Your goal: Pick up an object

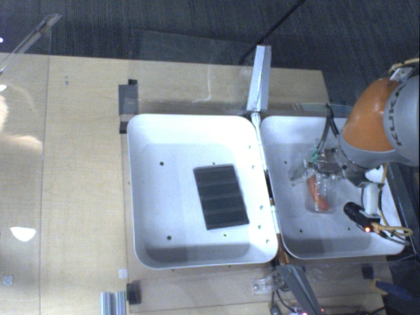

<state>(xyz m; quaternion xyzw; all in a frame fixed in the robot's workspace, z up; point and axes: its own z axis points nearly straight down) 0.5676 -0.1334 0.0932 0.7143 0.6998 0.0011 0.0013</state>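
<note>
So my end effector (319,184) is down in the right bin (292,231), right over an orange-red object (321,201); honestly can't tell if it's gripping. Left bin (151,176) just has a dark ridged slab (221,196) lying flat mid-floor.

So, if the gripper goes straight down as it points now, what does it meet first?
Probably the orange object directly under the gripper in the right bin; depth is unclear from this slanted view.
</note>
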